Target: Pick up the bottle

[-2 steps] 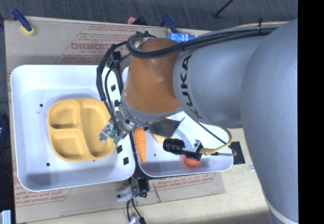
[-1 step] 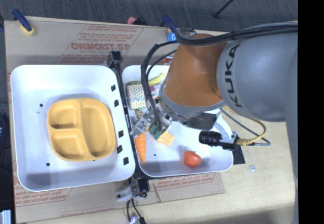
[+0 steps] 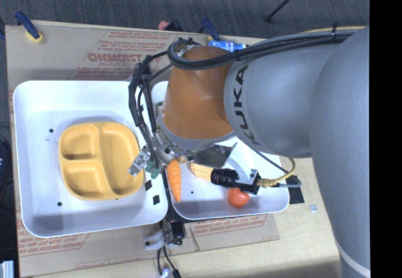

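Observation:
My grey arm with its orange wrist band (image 3: 195, 98) hangs over the right bin (image 3: 270, 204) and hides most of its floor. The gripper (image 3: 148, 164) shows as a bit of metal below the wrist, right over the wall between the two bins, beside the yellow plate's right edge. An orange carrot (image 3: 174, 181) lies just right of it at the right bin's left side. I cannot make out a bottle among the uncovered things.
A yellow divided plate (image 3: 97, 159) fills the middle of the left bin (image 3: 31, 145). In the right bin a red tomato (image 3: 237, 197) sits near the front wall and a pale yellow piece (image 3: 201, 171) lies beside the carrot. Blue clamps (image 3: 28, 26) hold the cardboard's back edge.

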